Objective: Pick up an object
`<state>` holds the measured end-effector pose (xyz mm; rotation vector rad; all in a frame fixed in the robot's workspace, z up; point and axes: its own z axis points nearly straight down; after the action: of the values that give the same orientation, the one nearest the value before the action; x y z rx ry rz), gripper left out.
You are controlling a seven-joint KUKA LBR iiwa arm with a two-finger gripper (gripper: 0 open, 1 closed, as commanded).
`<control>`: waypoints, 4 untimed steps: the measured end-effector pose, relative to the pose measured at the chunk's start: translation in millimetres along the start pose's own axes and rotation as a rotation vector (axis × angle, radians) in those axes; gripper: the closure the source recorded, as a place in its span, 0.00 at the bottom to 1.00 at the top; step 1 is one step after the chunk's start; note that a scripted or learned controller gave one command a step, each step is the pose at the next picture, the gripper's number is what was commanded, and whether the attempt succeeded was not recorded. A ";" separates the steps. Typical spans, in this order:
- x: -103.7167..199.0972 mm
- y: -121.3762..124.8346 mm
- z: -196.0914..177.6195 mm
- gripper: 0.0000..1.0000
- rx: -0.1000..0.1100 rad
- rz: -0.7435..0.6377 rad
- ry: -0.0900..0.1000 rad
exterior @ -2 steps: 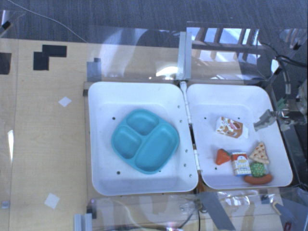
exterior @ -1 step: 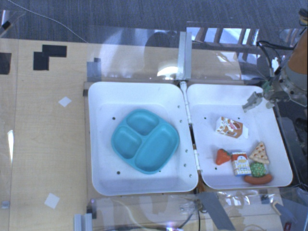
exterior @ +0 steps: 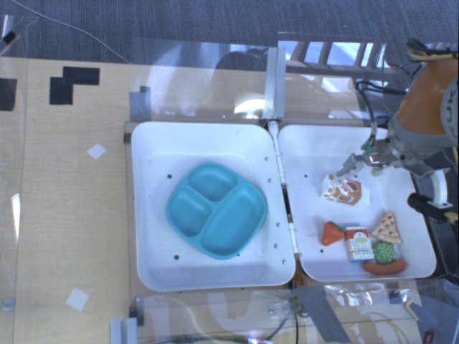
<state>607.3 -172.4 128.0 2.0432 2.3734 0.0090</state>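
Note:
The right bin (exterior: 308, 156) holds several small toy foods. A white packet with red print (exterior: 342, 190) lies near its middle. Lower down sit an orange-red piece (exterior: 331, 233), a small carton (exterior: 358, 243), a pizza slice (exterior: 387, 228), a green piece (exterior: 385, 252) and a red sausage (exterior: 385, 267). My gripper (exterior: 356, 163) hangs over the bin's upper right part, just above and right of the white packet. Its fingers (exterior: 347, 168) stand apart with nothing between them.
The left bin (exterior: 150, 192) holds a blue divided plate (exterior: 216, 209). A metal rail (exterior: 272, 84) stands behind the bins where they meet. The grey arm with its orange band (exterior: 423, 106) comes in from the right over the right bin's far corner.

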 end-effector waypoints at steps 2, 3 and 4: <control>62.0 -47.3 16.8 0.00 -0.052 0.039 -0.018; 41.0 -68.6 15.8 0.00 -0.050 -0.248 -0.020; 75.2 -87.3 14.4 0.00 -0.058 -0.495 -0.042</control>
<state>510.0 -111.0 112.3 1.3681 2.7384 0.0299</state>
